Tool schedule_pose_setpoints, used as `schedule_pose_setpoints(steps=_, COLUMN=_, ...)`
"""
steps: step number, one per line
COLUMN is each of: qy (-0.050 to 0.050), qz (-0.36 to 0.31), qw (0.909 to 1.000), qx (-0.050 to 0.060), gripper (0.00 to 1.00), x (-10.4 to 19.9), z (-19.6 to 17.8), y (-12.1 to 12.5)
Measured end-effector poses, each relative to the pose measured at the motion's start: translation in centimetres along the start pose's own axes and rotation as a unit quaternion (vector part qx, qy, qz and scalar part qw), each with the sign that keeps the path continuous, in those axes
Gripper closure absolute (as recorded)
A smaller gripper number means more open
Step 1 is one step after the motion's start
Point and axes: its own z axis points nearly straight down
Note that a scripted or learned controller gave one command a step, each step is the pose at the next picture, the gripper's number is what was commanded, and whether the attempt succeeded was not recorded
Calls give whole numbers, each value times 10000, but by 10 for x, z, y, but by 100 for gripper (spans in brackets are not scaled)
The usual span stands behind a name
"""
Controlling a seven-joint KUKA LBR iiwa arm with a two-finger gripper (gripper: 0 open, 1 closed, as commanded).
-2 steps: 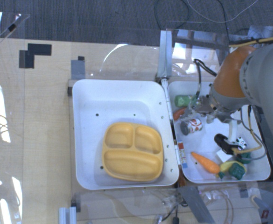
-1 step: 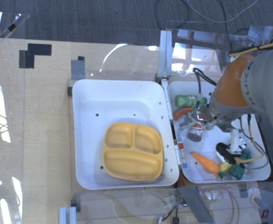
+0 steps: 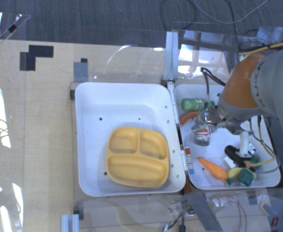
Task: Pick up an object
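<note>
**Right bin (image 3: 264, 175), viewed from above.** The gripper (image 3: 205, 121) stood over the can (image 3: 202, 138), which sat upright a little left of the bin's middle, apart from every wall. Whether the gripper was open or closed could not be told, and nothing was seen held. The can was judged the likeliest thing to take. It appeared to be a small, stiff cylinder, probably light, with a smooth curved wall that could slip or roll out of a poor pinch. A hold across its width, below the top rim and square to its axis, would probably suit it best; a push from one side would likely tip it. Counted in this bin were one can; one green bottle (image 3: 192, 104) lying near the far left corner; one red piece (image 3: 188, 117) just nearer than the bottle and by the left wall; one carrot (image 3: 213, 168) lying close to the near edge; and one yellow-and-teal toy (image 3: 243, 176) just right of the carrot, toward the near right corner. The carrot and the toy looked like play food, tapered or uneven, and were judged harder to pinch than the can. The left bin (image 3: 93, 110) held one yellow plate (image 3: 137, 157) with three compartments, lying toward its near edge. The bins numbered two, set side by side.
</note>
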Motion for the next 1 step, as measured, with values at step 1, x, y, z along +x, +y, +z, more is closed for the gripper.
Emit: schedule_pose_setpoints(steps=1, qy=-17, qz=741, qw=9972, qx=66, gripper=100, x=23, z=-86, y=78)
